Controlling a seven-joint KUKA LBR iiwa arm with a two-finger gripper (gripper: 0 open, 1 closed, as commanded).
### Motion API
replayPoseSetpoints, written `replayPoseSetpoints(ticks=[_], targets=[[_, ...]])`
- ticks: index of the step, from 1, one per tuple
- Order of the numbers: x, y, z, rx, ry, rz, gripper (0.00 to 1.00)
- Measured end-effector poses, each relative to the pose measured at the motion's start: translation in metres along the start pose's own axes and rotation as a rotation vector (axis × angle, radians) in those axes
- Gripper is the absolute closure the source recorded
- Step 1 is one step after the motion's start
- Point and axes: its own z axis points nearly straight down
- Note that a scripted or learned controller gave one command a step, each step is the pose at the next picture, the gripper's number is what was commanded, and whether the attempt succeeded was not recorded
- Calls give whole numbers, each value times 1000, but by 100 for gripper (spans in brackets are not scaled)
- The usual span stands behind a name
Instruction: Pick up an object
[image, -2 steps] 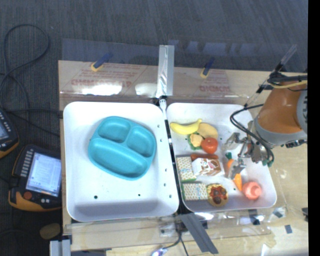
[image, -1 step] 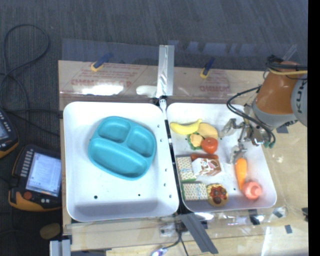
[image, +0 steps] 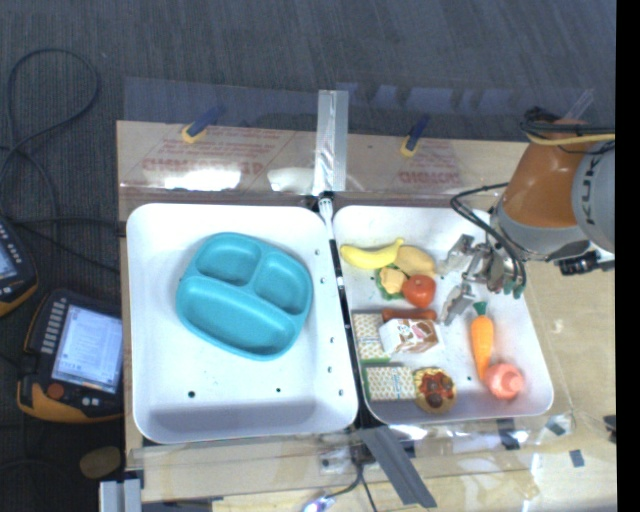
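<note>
The right bin (image: 520, 300) holds toy food: a yellow banana (image: 368, 255), a pale lemon-like piece (image: 416, 260), a red tomato (image: 420, 290), an orange carrot (image: 482, 338), a pink piece (image: 504, 381), a white-and-red packet (image: 408, 335) and a small round tart (image: 434, 390). My gripper (image: 459, 272) hangs over the bin's upper middle, just right of the tomato and above the carrot's green top. Its fingers (image: 462, 248) stand apart with nothing between them.
The left bin (image: 160, 400) bears a blue three-part plate (image: 246, 292). A metal divider post (image: 331, 130) rises behind the bins' shared wall. Two patterned cards (image: 385, 380) lie at the right bin's left side. A tablet (image: 80, 350) and cables lie on the floor at left.
</note>
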Motion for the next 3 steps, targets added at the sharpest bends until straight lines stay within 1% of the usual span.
replayPoseSetpoints(ticks=[1, 2, 3], targets=[[-31, -14, 11, -2, -4, 69, 0], [-47, -10, 13, -2, -5, 427, 0], [33, -35, 12, -6, -14, 609, 0]])
